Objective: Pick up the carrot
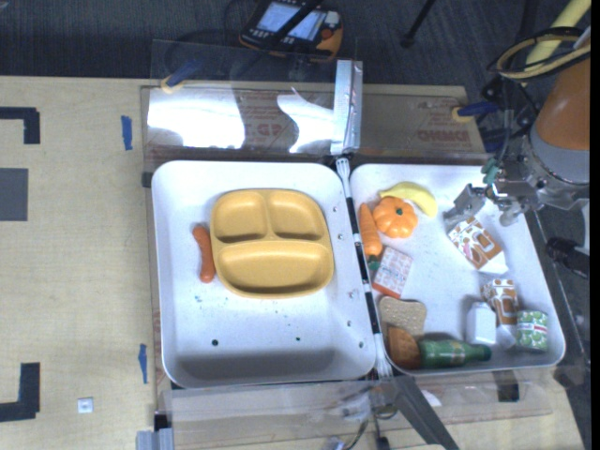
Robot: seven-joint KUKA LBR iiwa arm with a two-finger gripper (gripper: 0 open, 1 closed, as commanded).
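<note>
The carrot [369,232] is a slim orange piece with a green end. It lies along the left wall of the right bin [544,293], touching an orange pumpkin [396,217]. My gripper [487,204] hovers over the upper right part of that bin, well to the right of the carrot. It is open, with nothing between its fingers. A snack packet [476,243] lies just below it.
The right bin also holds a banana [413,197], a card packet [394,271], bread [403,314], a green bottle [452,351] and small cartons [502,298]. In the left bin [178,326] sit a yellow divided plate [271,242] and an orange-red sausage [204,253].
</note>
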